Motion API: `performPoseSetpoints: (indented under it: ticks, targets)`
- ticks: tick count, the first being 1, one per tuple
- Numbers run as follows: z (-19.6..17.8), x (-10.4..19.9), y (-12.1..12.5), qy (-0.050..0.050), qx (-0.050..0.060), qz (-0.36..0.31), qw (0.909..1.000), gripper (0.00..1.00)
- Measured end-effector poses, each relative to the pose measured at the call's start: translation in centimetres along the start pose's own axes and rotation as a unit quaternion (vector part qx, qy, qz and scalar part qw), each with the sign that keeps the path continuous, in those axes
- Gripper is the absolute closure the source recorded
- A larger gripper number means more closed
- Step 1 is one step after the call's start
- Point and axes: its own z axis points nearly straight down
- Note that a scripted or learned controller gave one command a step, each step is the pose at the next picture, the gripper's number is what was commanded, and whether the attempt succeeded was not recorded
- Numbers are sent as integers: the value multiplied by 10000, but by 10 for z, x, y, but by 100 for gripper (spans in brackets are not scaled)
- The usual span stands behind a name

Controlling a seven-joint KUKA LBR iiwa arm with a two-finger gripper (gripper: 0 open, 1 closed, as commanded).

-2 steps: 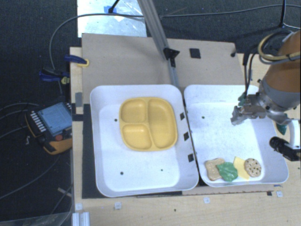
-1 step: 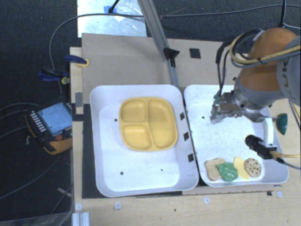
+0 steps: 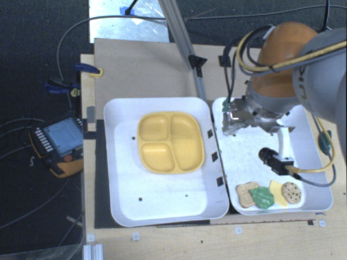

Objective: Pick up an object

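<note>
Arm parked over the right bin, snacks waiting at the near edge

The pincer (image 3: pixel 234 119) hangs over the far-left part of the right bin (image 3: pixel 246 156), but honestly can't tell if it's open or closed from this angle, and I see nothing in it. The pickable stuff sits bunched along the near wall: bread slice (image 3: pixel 247 194), green leafy piece (image 3: pixel 263 197), cheese wedge (image 3: pixel 277 191), cookie (image 3: pixel 291 192), all touching or overlapping, so I'd guess a clean grab is tricky. The yellow divided plate (image 3: pixel 171 142) sits in the left bin (image 3: pixel 124 199), well apart.
</note>
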Motion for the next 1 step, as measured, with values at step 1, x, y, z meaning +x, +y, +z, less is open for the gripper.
performPoseSetpoints:
  ticks: [1]
  targets:
    - [8, 62, 0, 3, 7, -3, 10000, 100]
